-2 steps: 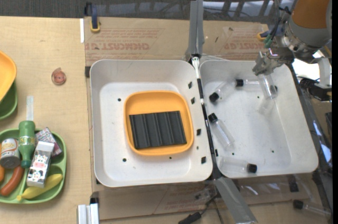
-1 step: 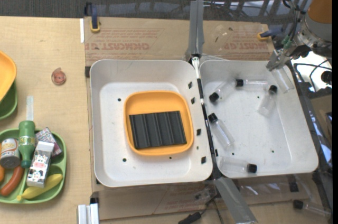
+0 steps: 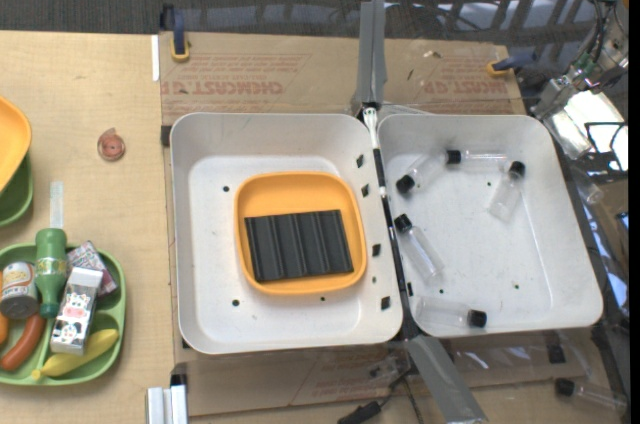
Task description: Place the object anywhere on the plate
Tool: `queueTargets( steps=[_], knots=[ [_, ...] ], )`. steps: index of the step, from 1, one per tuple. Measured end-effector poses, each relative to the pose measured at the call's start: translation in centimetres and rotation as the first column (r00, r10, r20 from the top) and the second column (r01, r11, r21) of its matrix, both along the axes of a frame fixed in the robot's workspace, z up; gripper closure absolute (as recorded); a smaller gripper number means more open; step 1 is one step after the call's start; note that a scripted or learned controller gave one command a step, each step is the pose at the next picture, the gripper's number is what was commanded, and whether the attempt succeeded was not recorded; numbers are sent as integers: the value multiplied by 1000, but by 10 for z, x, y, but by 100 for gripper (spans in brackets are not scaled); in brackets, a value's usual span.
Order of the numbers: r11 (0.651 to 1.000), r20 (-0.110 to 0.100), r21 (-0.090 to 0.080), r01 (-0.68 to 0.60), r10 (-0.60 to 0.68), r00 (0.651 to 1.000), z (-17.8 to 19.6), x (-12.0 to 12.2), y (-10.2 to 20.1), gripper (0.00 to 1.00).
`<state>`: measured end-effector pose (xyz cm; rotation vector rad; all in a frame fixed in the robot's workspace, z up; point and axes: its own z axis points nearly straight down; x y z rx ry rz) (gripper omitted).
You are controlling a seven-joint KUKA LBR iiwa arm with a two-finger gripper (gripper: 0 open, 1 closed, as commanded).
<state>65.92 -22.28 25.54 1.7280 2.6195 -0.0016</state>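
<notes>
Lying on the orange plate (image 3: 298,188), a dark ridged slab (image 3: 300,245); clear tubes (image 3: 424,252) faint in right bin (image 3: 545,277); tool state untellable.

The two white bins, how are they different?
The left bin holds an orange plate with a dark ribbed object lying flat on it; the right bin holds several small clear tubes with black caps, scattered. The left bin's contents sit together in its middle, while the right bin's tubes lie spread apart, pointing different ways. Both bins are shallow, white, roughly square, and sit side by side.
</notes>
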Motion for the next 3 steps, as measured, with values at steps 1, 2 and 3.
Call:
queueTargets(
  steps=[1, 2, 3],
  knots=[
    [985, -1, 0, -170, 170, 985, 102, 1, 1, 100],
    [912, 0, -1, -411, 411, 912, 186, 1, 1, 100],
    [912, 0, -1, -411, 411, 912, 187, 1, 1, 0]
  ],
)
